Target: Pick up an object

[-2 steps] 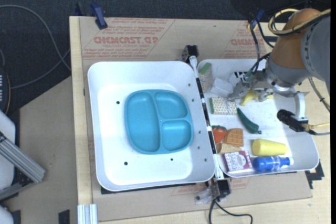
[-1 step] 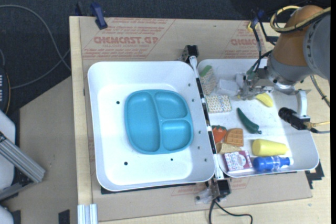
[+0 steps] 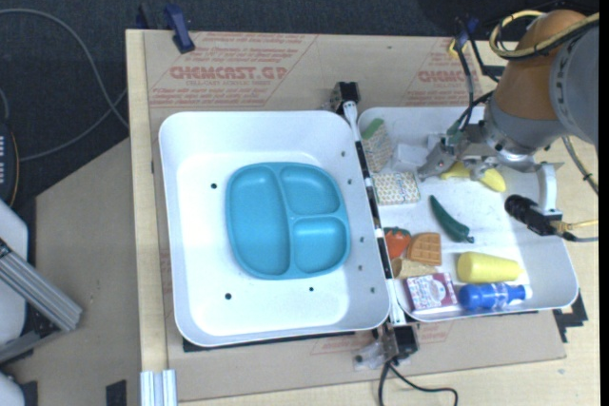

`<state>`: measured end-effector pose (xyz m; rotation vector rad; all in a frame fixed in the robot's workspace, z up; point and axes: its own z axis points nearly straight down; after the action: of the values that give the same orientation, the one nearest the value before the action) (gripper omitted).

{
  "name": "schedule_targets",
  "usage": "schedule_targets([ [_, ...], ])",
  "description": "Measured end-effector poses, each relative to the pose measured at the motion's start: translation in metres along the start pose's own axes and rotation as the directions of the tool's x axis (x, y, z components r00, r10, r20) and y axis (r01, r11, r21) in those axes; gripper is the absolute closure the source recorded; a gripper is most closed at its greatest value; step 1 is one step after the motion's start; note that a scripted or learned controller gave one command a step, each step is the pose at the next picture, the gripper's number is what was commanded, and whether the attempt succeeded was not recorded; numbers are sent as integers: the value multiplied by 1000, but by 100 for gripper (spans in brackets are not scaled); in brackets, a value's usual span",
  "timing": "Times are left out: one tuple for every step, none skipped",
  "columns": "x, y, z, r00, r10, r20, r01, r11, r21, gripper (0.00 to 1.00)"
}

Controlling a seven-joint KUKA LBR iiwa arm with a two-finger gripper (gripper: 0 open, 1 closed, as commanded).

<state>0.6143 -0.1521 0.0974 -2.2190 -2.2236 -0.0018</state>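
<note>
Hand [image 3: 455, 163] is down in the right bin [image 3: 561, 276], right over a yellow banana-ish thing [image 3: 483, 176] lying crosswise. Can't tell if it's open or gripping anything.

Light blue three-compartment plastic plate [image 3: 285, 219] lying flat in the left shallow white bin [image 3: 190, 157], blue clamp [image 3: 177, 27] on the bench edge beyond that bin

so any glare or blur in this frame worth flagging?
Camera view: even, soft lighting; the glossy white left bin shows mild sheen, no blown-out glare; the blue divided plastic plate is sharp; items beside the tool look small and soft.
</note>
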Motion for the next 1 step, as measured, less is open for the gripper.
schedule_targets([
  [-3,43,17,1000,-4,-5,4,999,48,0],
])
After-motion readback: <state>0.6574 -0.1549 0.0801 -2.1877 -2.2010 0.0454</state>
